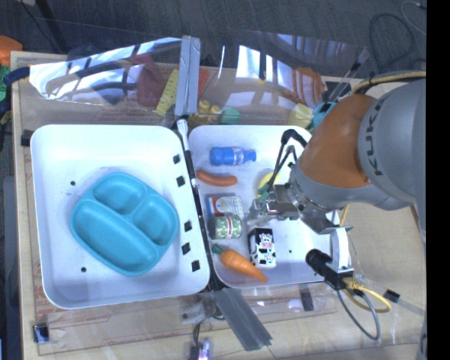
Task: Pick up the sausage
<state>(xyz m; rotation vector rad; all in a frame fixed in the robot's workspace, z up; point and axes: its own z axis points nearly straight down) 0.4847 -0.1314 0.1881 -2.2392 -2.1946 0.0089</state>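
The sausage [216, 178] lies in the right bin [285, 135], just near of the blue bottle [231, 156] and apart from the can [226, 215]. The gripper [264, 207] hangs right of the can, and I cannot tell its state. A good approach probably means moving left and far, then closing across the sausage's narrow width, clear of the bottle.

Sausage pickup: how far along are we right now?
Nothing looks done yet: the sausage lies loose on the floor of the right bin, just below the blue bottle. In hand: the gripper is down inside that bin, beside the small can and above the cow-print carton, short of the sausage. Left: reach it, grasp, lift.
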